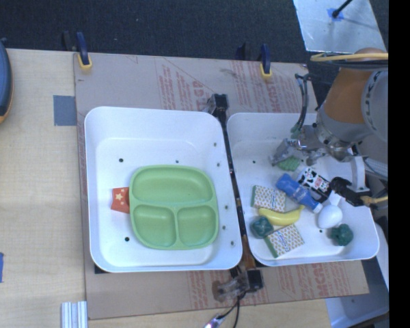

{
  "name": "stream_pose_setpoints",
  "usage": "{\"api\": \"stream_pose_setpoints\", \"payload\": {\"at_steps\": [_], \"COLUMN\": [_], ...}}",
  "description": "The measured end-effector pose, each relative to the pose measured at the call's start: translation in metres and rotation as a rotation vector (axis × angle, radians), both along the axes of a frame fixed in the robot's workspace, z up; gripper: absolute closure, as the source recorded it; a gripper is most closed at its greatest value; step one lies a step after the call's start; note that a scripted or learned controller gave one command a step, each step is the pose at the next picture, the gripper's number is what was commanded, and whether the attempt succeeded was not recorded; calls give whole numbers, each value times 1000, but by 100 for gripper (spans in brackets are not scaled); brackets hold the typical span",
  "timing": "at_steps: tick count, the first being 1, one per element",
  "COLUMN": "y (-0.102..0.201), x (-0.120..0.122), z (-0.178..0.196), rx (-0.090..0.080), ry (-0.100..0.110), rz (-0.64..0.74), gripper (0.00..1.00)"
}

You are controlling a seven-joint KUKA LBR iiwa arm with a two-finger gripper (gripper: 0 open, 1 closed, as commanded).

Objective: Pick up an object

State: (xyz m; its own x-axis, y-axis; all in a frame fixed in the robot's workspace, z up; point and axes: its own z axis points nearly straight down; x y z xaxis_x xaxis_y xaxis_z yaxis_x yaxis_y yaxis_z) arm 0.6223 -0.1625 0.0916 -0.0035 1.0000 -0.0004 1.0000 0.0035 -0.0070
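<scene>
Two white bins sit side by side: the left bin [96, 183] at frame centre holds a green divided tray [173, 207] with a small red card [120, 199] at its left edge. The right bin [249, 132] holds a blue bottle [296, 190], a banana [280, 216], two patterned packets and small green items. The gripper [295, 150] hangs low over that bin's upper part, above a green object [285, 162]; whether it grips anything cannot be told.

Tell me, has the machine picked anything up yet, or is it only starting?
Nothing looks picked up yet. The banana, blue bottle and patterned blocks all lie in the right bin. The green tray sits in the left bin. In hand: the pincer is low over the right bin's far end, near a small green piece. Left: gripping and lifting one thing.
</scene>
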Motion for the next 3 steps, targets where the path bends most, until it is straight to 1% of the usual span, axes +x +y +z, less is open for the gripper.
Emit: {"api": "stream_pose_setpoints", "payload": {"at_steps": [1,2,3], "y": [-52,-18,18], "x": [37,32,32], "z": [115,33,70], "rx": [-7,2,0], "ry": [-19,3,-8], "rz": [-2,4,4], "gripper": [0,0,0]}}
